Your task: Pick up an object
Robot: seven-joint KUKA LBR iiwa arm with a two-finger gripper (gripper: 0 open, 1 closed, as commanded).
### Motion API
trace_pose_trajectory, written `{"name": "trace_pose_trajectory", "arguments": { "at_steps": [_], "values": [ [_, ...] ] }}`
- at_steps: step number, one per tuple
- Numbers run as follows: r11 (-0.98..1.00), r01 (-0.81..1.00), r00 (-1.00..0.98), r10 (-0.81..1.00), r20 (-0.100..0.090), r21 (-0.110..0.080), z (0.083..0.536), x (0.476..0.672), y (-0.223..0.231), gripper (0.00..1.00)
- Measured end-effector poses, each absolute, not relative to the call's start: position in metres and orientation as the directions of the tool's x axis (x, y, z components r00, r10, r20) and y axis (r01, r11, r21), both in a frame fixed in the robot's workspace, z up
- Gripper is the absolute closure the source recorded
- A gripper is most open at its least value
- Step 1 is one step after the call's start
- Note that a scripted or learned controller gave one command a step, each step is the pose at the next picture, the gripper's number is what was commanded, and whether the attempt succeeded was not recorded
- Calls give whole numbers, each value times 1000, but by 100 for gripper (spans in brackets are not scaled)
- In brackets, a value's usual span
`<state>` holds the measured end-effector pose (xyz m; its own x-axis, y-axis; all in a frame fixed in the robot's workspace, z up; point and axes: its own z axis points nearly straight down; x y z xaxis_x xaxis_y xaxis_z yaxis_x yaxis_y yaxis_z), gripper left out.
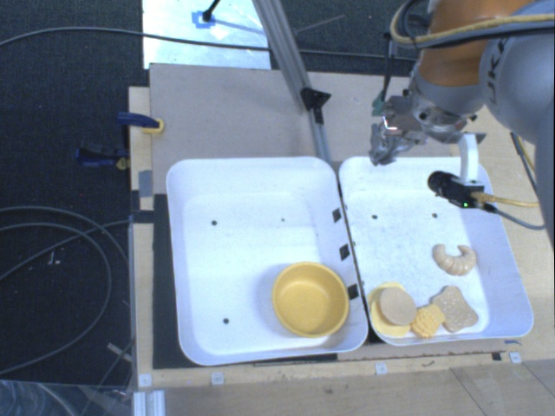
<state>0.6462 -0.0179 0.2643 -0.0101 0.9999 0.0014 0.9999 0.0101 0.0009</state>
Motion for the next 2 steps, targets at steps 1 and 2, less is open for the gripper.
{"name": "trace_pose_trajectory", "arguments": {
  "at_steps": [1, 2],
  "values": [
    [8, 1000, -8, 1000, 0, 2, 250, 652, 30, 100],
    [10, 1000, -10, 1000, 2, 3, 255, 652, 80, 100]
  ]
}}
